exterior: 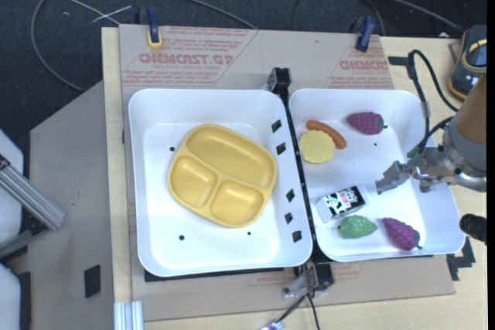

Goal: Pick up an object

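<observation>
Hovering over the right bin, gripper low near its right wall, nothing held.

Can't really tell how far apart the fingers are. Sitting just left: black-and-white card, green grape bunch, purple grapes. Further up: yellow disc, orange hot dog, another purple bunch. Yellow divided plate in the left bin.

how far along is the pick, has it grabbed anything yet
Done: the arm has reached in over the right bin. In hand: nothing shows between the fingers of the gripper, which sits above bare bin floor. Left: the grasp and the lift. The card, green toy, both grape bunches, yellow disc and orange sausage all lie in the bin.
</observation>
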Available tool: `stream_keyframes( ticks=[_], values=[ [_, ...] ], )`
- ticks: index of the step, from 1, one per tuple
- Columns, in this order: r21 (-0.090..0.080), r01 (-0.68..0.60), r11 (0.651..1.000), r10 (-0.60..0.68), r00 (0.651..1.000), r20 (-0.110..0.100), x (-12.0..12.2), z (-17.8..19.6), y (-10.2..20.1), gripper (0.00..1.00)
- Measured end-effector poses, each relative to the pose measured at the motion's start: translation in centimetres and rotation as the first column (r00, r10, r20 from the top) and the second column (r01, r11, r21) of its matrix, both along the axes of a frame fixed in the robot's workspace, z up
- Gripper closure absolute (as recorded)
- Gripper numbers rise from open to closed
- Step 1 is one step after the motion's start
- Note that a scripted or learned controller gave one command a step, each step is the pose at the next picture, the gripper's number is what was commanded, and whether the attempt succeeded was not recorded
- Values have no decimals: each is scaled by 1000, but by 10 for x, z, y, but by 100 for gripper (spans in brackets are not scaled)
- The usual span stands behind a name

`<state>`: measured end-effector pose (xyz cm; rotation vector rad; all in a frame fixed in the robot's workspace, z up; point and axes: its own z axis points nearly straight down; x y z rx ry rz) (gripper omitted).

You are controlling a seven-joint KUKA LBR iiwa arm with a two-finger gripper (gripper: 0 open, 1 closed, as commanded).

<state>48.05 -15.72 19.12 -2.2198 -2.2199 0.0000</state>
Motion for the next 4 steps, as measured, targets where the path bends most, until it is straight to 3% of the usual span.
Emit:
stream_keyframes(
  ticks=[1,2,3,4],
  values=[
    [2,0,1000,0,1000,-4,0,-43,4,0],
    [0,-1,1000,1,1000,10,10,-82,3,0],
    [0,-1,1000,1,1000,16,14,-86,2,0],
    [2,-2,1000,2,1000,24,17,-75,4,100]
  ],
)
